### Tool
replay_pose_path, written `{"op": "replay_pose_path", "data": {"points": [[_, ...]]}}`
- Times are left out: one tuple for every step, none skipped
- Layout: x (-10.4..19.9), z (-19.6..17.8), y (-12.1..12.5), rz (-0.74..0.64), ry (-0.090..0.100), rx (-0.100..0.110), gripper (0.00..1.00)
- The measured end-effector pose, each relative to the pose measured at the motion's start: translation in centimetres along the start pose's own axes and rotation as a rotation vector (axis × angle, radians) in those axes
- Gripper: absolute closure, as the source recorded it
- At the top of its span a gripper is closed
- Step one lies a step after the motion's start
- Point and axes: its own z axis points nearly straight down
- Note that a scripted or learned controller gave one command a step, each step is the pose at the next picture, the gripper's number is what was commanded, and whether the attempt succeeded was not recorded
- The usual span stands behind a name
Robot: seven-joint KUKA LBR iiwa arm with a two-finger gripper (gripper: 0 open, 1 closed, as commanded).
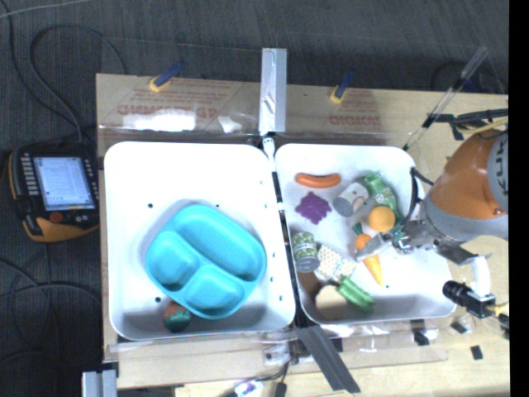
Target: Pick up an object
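Left bin [124, 222] contains a blue divided tray [207, 259]. Right bin [397, 160] contains a hot dog [318, 179], purple piece [313, 208], orange ball [381, 219]. Hand [388, 240] state: cannot tell.

Honestly couldn't read much from my end. The cardboard sheet [248, 110] behind the bins had reddish print on it, upside down and too blurry to make out. The pendant screen [62, 182] was unreadable too.
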Motion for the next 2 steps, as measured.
{"op": "replay_pose_path", "data": {"points": [[0.0,-1.0,0.2,-0.001,0.0,-0.003,1.0],[5.3,-8.8,0.0,0.055,0.001,0.014,1.0]]}}
